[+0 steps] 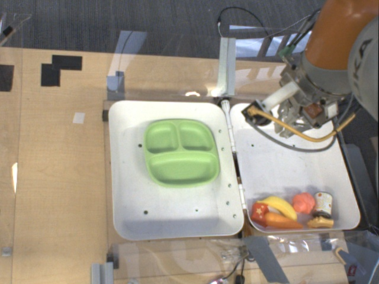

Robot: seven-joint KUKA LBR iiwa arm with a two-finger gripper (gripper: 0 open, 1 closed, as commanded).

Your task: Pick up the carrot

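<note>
The carrot (283, 220) lies at the right bin's (278, 158) near edge, wedged against the banana (280, 206) and red pepper (259, 212), so the distant pincer (296, 120), whose state I cannot tell, may snag a neighbour.

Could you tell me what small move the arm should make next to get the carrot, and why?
Probably carry the gripper toward the near edge of the right bin, stopping above the carrot. The gripper hangs over the bin's far end, while the carrot lies at the near wall, tight among a banana and other toy foods.
</note>
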